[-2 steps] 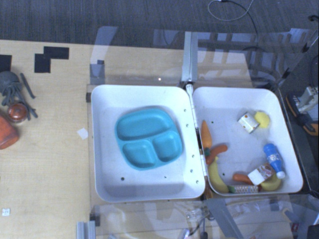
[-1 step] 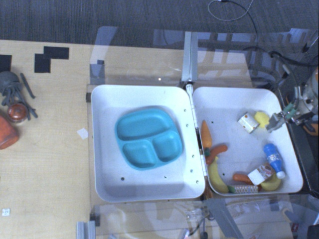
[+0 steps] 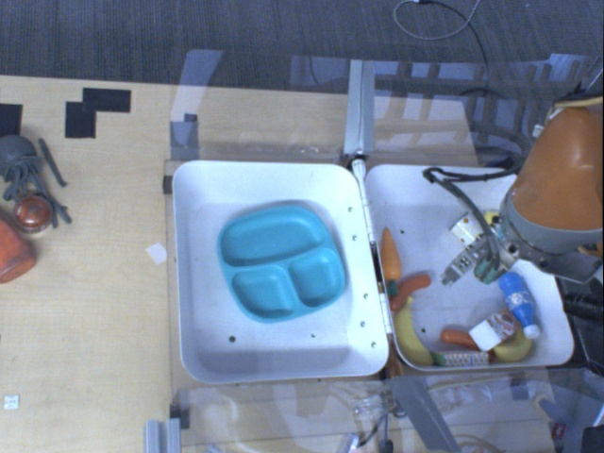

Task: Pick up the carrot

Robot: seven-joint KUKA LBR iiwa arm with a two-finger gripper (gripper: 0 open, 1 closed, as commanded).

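Your gripper (image 3: 469,260) hovers over the right bin (image 3: 415,192), and you cannot tell its finger state.
The carrot (image 3: 390,255) lies against that bin's left wall, apart from the gripper. A banana (image 3: 411,336), a blue bottle (image 3: 519,302) and other small items crowd the near side; the arm's orange band (image 3: 566,173) covers the far right corner. The left bin (image 3: 203,253) holds a blue tray (image 3: 281,260).

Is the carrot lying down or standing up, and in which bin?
Lying down. The carrot rests flat on the floor of the right bin, lengthwise along its left wall, apart from the claw.
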